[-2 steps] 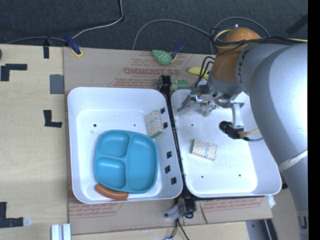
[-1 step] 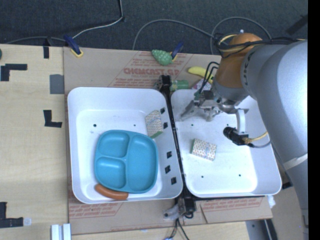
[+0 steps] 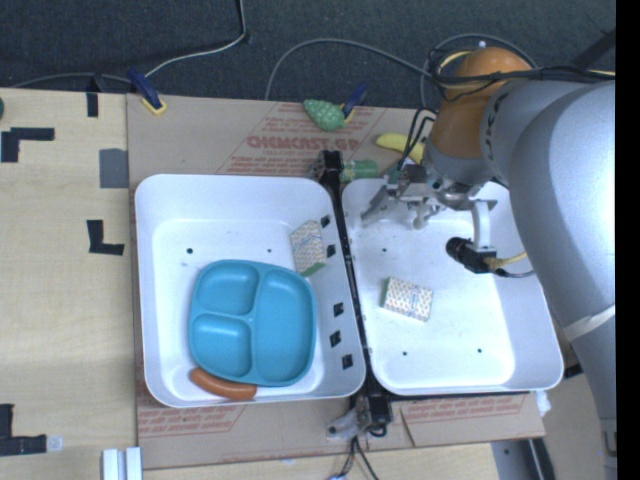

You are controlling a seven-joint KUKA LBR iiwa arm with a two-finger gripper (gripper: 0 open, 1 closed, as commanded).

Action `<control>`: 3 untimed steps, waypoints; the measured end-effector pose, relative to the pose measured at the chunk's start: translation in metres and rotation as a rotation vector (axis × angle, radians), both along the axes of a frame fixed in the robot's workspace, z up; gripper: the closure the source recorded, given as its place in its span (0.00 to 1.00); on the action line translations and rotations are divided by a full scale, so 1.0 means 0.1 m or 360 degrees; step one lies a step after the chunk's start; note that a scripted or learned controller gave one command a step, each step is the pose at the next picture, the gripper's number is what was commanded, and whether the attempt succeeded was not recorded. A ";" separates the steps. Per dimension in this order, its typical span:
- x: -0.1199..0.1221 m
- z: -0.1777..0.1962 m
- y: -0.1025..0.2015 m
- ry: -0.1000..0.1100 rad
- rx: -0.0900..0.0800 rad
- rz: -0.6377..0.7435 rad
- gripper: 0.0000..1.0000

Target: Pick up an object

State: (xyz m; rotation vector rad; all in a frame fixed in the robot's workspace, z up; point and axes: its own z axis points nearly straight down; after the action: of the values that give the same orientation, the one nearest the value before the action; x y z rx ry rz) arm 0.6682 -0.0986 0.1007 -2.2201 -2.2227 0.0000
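Pincer (image 3: pixel 400 208) hangs over the right bin's (image 3: pixel 520 363) far left corner; I cannot tell its state. Patterned pad (image 3: pixel 407 298) lies near that bin's centre, apart from my pincer. Left bin (image 3: pixel 160 268) carries blue plate (image 3: pixel 252 321), sausage (image 3: pixel 222 385) at near edge

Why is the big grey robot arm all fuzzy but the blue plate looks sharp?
In the camera view, the big grey arm sits close to the lens, so it blurs; the blue divided plastic plate lies farther down in the left white bin, evenly lit with soft shadows.
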 end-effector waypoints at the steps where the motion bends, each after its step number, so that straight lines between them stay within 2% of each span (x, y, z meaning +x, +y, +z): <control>1: -0.94 0.84 0.52 -0.0001 0.0001 0.0002 0.00; 2: -1.46 -0.11 -0.02 -0.0021 -0.0005 -0.0001 0.00; 3: -1.05 0.84 0.57 -0.0001 0.0000 0.0001 0.00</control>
State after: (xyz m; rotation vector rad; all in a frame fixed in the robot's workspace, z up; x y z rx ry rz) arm 0.5631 -0.0414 0.1844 -2.2194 -2.2238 -0.0007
